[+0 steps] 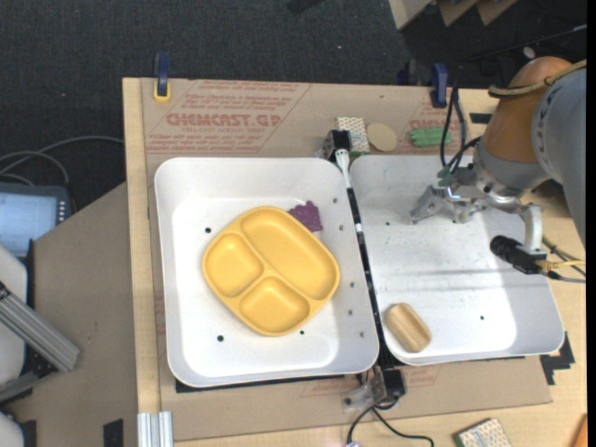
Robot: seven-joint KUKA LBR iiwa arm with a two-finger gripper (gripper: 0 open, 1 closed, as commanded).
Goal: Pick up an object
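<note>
Camera view: a yellow plate (270,270) with 3 sections fills the left bin (186,343), half-hiding a purple scrap (305,216) at its 1 o'clock. A tan block (407,327) lies at the right bin's (521,329) 7 o'clock. At 12 o'clock the gripper (450,206) hangs spread, holding nothing.

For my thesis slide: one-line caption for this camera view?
Gripper hovers over the right bin far from the tan block; yellow divided plate fills the left bin.
</note>
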